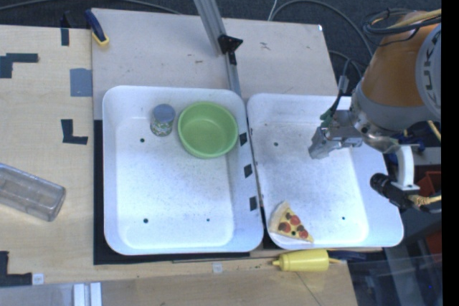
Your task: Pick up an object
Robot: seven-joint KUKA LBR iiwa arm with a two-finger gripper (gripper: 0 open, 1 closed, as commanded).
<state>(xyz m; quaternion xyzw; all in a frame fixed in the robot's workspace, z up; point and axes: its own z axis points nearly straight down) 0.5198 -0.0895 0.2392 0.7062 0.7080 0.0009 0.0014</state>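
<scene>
Clear plastic tube (pixel 29 192) lies on the bench at far left. In the left bin (pixel 172 226) a small jar (pixel 163 120) stands just beside a green bowl (pixel 208 129). A pizza slice (pixel 290 222) lies at the near-left corner of the right bin (pixel 358 226), a yellow bottle (pixel 301 260) just outside. The gripper (pixel 320 146) hangs over this bin, well apart from the slice and holding nothing.

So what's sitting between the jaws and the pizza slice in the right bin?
Nothing: in the camera view, bare white floor of the right bin separates the gripper from the pizza slice.
</scene>
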